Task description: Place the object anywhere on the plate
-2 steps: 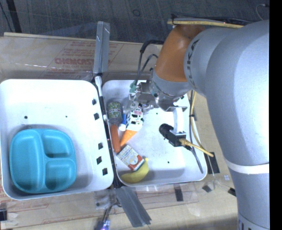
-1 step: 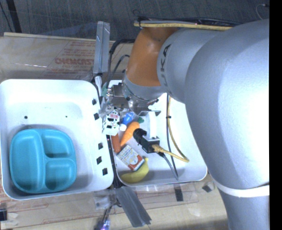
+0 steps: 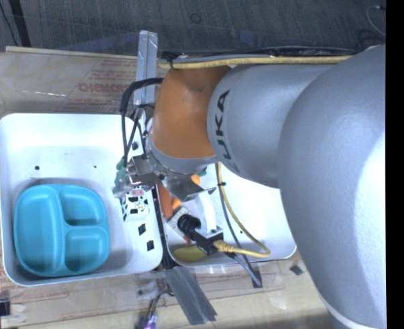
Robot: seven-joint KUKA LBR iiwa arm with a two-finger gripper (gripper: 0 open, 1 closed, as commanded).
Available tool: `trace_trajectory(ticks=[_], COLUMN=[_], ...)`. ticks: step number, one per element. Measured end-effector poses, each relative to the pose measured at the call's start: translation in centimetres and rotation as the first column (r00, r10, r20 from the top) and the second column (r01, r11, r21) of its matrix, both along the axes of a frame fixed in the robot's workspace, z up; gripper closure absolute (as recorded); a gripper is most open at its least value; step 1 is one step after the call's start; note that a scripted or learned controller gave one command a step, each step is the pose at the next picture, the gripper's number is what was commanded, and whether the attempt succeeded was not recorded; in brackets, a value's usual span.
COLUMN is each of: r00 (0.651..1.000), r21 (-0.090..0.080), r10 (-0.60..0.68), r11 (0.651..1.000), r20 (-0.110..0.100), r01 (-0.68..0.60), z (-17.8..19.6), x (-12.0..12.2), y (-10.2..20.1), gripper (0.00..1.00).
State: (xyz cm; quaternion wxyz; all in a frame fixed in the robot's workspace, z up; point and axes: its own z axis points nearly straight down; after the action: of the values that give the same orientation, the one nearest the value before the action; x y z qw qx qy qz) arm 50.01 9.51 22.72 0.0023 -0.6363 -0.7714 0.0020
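The grey arm (image 3: 304,142) fills the right half of the frame, closest to the lens, its orange band (image 3: 184,118) bent down over the seam between the two white bins. Below the band, the wrist and gripper (image 3: 162,196) hang low over the inner edge of the right bin (image 3: 274,249), amid black cables and a yellow hose (image 3: 246,251); whether it is released or clenched cannot be told, as the arm's own bulk hides it. Small orange items (image 3: 196,181) show just beside the wrist in the right bin, and a yellowish shape (image 3: 188,255) lies at that bin's front edge; which of these is the object cannot be made out. In the left bin (image 3: 64,139), the blue three-compartment plate (image 3: 62,229) sits in the front left corner, close to the front and left walls, nothing resting on it. The back half of that bin is bare white floor, open room between the plate and the far wall. Wooden bench board (image 3: 57,77) frames both bins, with dark floor beyond.
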Motion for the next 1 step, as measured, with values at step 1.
trace_trajectory(ticks=[1], r00=[0.994], r21=[0.001], r10=[0.106], r11=[0.994], r20=[0.006], r01=[-0.106], z=[-10.38], x=[0.69], y=[5.74], gripper=[1.0])
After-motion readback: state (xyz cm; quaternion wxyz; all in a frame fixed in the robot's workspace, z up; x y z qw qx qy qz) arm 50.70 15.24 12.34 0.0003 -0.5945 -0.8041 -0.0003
